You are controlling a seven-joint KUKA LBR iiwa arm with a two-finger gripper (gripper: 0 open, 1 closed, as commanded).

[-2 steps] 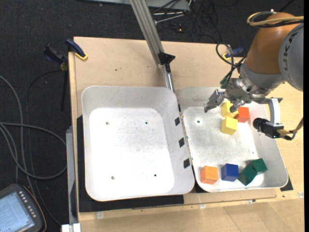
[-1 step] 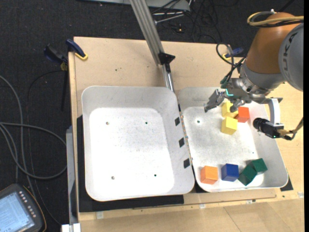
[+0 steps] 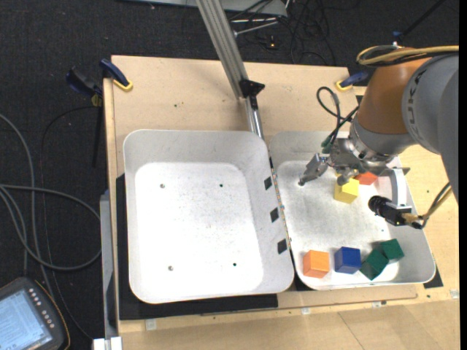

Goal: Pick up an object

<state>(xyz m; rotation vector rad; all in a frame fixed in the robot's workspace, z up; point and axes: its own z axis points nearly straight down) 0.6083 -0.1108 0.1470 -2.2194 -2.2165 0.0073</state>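
Gripper hanging low over the right bin, jaws spreading open and gripping nothing, yellow block lying just beside the jaws, red block peeking out behind

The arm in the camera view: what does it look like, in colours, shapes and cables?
The arm is thick and rounded, grey, with a wide orange band above the wrist. Yellow and black cables loop over its top, and thin dark cables hang beside the wrist. The tool is small, metallic grey and black.
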